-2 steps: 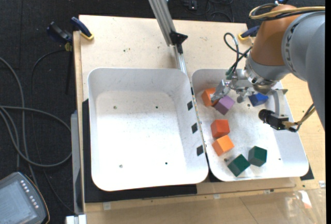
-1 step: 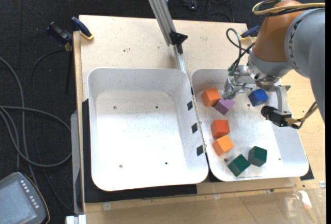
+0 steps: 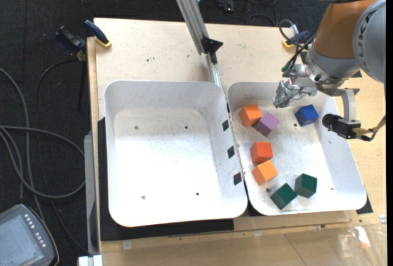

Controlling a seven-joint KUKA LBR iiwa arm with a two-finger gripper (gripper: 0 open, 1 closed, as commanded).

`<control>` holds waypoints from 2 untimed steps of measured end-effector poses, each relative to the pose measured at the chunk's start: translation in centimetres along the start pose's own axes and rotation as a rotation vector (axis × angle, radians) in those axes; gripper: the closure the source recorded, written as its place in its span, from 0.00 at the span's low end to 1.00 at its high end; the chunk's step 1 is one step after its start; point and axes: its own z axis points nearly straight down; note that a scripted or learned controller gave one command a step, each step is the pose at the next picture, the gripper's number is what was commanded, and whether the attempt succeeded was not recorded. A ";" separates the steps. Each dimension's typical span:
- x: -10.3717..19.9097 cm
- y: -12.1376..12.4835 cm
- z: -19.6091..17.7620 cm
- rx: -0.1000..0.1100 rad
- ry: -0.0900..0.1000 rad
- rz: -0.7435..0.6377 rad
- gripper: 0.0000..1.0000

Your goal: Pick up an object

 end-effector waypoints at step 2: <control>-0.8 0.6 -8.3 0.001 0.000 -0.002 1.00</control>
